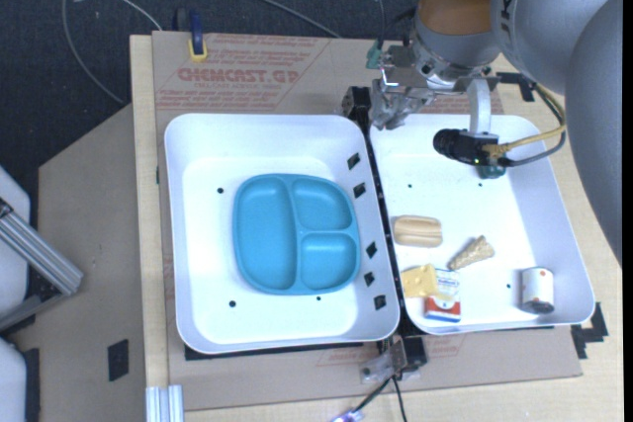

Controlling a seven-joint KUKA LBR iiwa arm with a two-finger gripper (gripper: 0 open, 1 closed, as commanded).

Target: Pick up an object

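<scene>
End effector [396,104] hangs over top left corner of right bin [564,212]; cannot tell its state. Nothing picked yet. Bread roll [416,231], wedge [472,253], yellow piece [419,281], small can [536,289] lie near bin's front. Next: move toward front, drop over one thing.

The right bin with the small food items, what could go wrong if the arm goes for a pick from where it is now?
1. The gripper sits over the divide between the bins, so a straight descent might strike the rim of the right bin.
2. The hot dog, cheese wedge and yellow piece lie close together, so a grasp could nudge a neighbour.
3. The small can lies near the corner wall, leaving little room.
</scene>
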